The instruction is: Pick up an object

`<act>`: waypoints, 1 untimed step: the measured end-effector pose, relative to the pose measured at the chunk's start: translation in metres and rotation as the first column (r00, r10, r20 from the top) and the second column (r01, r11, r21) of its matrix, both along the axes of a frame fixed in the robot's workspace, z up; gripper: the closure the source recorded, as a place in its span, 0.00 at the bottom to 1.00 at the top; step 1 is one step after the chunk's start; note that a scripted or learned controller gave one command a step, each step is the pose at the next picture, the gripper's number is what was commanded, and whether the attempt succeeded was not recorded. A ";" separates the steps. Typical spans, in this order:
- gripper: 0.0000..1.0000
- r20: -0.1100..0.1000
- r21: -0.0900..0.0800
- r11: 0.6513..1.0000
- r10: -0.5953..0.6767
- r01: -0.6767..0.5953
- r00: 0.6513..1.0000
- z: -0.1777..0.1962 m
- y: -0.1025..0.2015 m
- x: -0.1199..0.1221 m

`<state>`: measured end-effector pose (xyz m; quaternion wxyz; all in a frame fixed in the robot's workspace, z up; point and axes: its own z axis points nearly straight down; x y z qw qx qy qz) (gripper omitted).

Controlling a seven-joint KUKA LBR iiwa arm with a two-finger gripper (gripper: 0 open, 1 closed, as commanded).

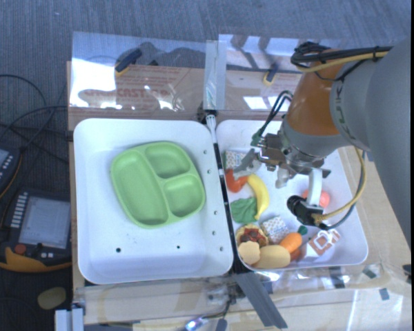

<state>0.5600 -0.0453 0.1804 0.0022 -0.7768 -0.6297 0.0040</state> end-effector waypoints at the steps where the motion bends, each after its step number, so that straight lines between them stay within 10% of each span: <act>1: 0.00 0.009 0.000 0.806 -0.592 0.592 0.806 -0.063 -0.065 0.006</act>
